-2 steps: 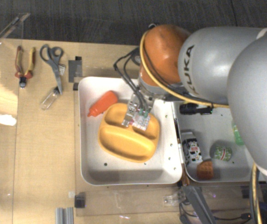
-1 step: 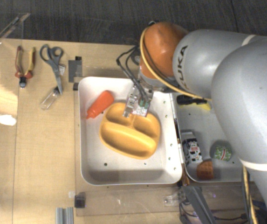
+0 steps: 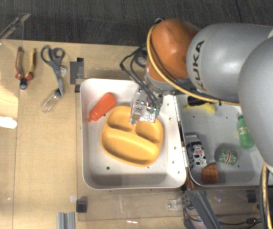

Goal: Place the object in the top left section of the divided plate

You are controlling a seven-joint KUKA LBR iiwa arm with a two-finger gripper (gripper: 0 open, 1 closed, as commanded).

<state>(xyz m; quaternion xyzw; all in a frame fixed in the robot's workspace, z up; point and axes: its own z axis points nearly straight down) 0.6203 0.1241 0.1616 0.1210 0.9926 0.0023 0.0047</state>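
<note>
Camera view looks down on two white bins, and the arm [image 3: 212, 56] reaches in from the right over the left bin [image 3: 91, 175]. A yellow divided plate [image 3: 131, 140] lies in that bin, with two small sections on its far side and one long section on its near side. An orange carrot [image 3: 102, 107] lies on the bin floor just beside the plate's far left edge, touching or nearly touching the rim; it is not in any section.

The gripper [image 3: 143, 112] hangs over the ridge between the two far sections, slightly toward the right one. Its fingers blur into the body of the tool from this angle, so I cannot tell whether they are spread or closed, and nothing can be made out between them.

If the carrot is the object meant, which seems likely since it is the loose item nearest the plate, the task looks barely begun: the far left section shows bare yellow, and the carrot would have to be picked up and set there.

The right bin [image 3: 231, 178] holds a green bottle [image 3: 244, 132], a green round can [image 3: 226, 156], a brown lump [image 3: 209, 173], a small patterned box [image 3: 197, 154] and something yellow [image 3: 202, 108] under the arm. Scissors [image 3: 55, 66] and pliers [image 3: 25, 68] lie on the bench to the left.
</note>
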